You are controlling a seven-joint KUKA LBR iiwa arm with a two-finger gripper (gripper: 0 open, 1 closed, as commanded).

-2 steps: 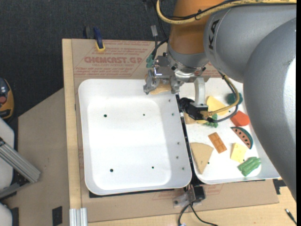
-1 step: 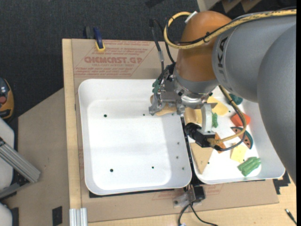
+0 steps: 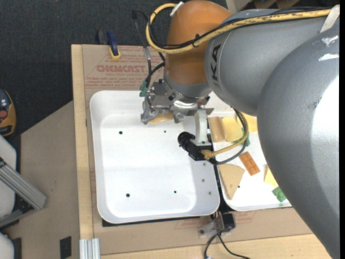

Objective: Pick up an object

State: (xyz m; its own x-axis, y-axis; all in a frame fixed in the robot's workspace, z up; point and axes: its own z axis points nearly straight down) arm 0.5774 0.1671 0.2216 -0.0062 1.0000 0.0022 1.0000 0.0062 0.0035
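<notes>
A: Where is the thing to be picked?

B: A small tan piece [image 3: 159, 121] lies at about twelve o'clock in the left bin [image 3: 96, 144], close to the far wall. It is the one loose thing I can make out in that bin.

A: And the gripper?

B: The gripper [image 3: 156, 112] sits right over the piece, touching it or just above; I cannot tell which. Whether it is open or closed I cannot tell either, as the wrist hides it.

A: So is anything picked up yet?

B: I would say no. The piece looks to rest on the bin floor. My guess is that the reach is made, while the grasp and the lift are left.

A: What else is about?

B: At three o'clock from the gripper, the right bin [image 3: 253, 201] holds a tan block [image 3: 216, 128], a tan wedge [image 3: 233, 178], an orange piece [image 3: 249, 163] and a green bit [image 3: 278, 194]. The arm [image 3: 280, 63] comes in above them, covering much of that bin.
</notes>
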